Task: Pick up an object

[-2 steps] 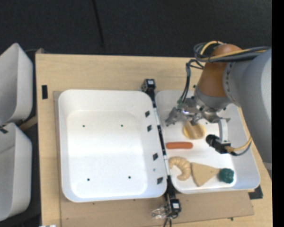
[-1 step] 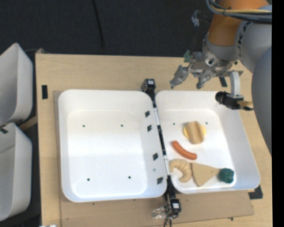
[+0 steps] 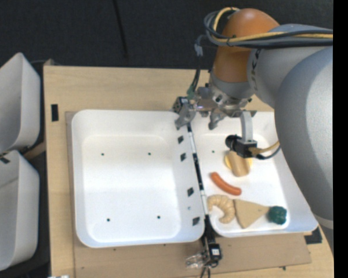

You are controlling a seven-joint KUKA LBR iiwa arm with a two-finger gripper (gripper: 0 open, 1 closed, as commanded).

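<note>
the gripper (image 3: 204, 113) hangs above the right bin's (image 3: 265, 181) far corner, its grip impossible to tell; nearer lie a pale chunk (image 3: 239, 164), red sausage (image 3: 226, 183), croissant (image 3: 220, 207), tan wedge (image 3: 250, 213) and green lump (image 3: 276, 214).

We see a pale wooden bench top (image 3: 122, 88) carrying two shallow white plastic bins side by side, their inner walls touching. The left bin (image 3: 127, 178) spreads from the centre toward nine o'clock, and the right bin (image 3: 267, 181) lies toward three o'clock. A small black rectangular tab (image 3: 54, 112) sits on bare wood near ten o'clock.
</note>
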